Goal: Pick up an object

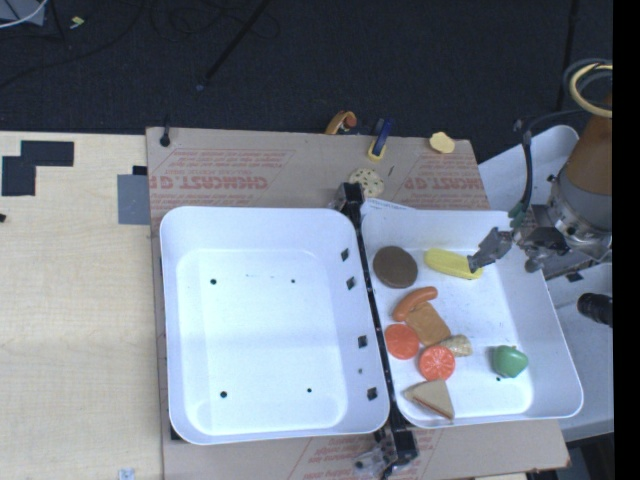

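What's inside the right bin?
Right bin holds toy food: brown disc, yellow piece, sausage, toast, two orange slices, green item, sandwich wedge. The gripper hides the yellow piece's right end and the bin floor beneath.

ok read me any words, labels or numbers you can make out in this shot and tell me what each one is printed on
"CHEMCAST. GP", red print, upside down in this view, on the brown cardboard sheet behind the left bin.
Same red print, partly hidden, on the cardboard behind the right bin: only "GP" and a few letters show.
Red print on the cardboard at the front edge: too cut off to read.
Toy food items: no readable labels.
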You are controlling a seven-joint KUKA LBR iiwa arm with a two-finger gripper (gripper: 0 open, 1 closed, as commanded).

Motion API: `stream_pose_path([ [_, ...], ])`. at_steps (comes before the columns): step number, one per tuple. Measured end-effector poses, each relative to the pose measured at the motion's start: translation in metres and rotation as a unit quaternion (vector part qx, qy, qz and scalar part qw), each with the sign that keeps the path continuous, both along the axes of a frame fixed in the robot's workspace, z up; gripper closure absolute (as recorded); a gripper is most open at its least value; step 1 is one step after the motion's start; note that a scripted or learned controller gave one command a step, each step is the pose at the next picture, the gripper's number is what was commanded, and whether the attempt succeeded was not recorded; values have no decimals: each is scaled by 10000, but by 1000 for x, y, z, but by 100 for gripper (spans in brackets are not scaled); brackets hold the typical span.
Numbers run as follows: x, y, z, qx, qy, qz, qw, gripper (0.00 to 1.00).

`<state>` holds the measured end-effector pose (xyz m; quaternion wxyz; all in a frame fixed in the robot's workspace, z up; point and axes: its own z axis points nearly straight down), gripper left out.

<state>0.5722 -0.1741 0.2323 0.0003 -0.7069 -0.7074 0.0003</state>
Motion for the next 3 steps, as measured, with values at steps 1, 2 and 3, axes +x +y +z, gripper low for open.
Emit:
stream_pose_path([
  [1,-3,95,-122,36,70,32,10000,0],
  [2,-1,88,-105,8,28,-12,10000,100],
  [3,50,147,-41,5,-30,26,10000,100],
])
